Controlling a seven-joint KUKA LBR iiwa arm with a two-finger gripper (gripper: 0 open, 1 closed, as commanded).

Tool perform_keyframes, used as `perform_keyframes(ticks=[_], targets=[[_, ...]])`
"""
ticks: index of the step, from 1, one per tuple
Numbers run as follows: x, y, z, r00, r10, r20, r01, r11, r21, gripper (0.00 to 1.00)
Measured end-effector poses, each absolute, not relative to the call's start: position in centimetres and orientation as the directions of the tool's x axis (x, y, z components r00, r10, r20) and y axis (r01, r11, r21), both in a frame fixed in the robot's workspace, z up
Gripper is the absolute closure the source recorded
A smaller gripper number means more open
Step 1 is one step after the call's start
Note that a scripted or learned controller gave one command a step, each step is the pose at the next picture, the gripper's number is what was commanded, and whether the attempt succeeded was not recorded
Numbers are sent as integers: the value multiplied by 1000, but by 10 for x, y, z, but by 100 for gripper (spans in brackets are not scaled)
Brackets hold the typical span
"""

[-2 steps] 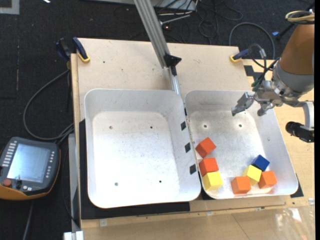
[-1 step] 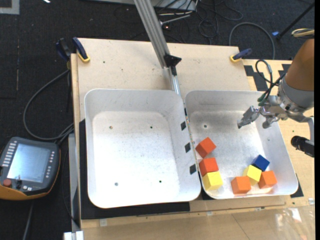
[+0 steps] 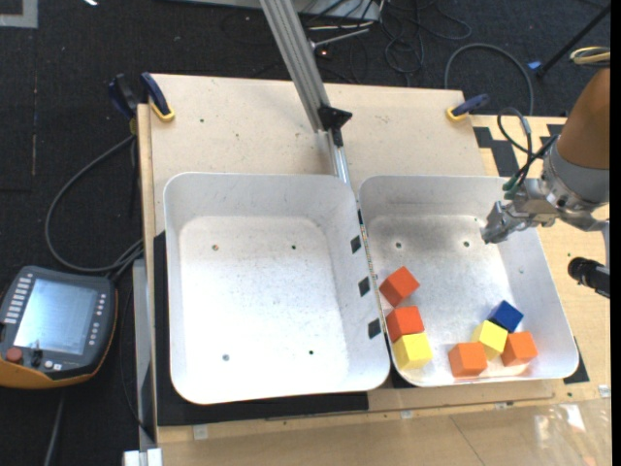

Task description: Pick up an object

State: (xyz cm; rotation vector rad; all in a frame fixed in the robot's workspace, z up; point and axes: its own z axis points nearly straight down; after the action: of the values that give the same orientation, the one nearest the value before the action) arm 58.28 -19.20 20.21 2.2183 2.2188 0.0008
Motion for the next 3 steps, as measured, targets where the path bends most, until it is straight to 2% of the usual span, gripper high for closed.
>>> perform_keyframes(ticks=[1,2,3], targets=[[583,-192,202,0,1000,-2,1000,0,3,0],[560,-211,234,3,1000,-3,1000,-3,4,0],[589,-172,127,-5,1000,3,1000,5,-6,0]])
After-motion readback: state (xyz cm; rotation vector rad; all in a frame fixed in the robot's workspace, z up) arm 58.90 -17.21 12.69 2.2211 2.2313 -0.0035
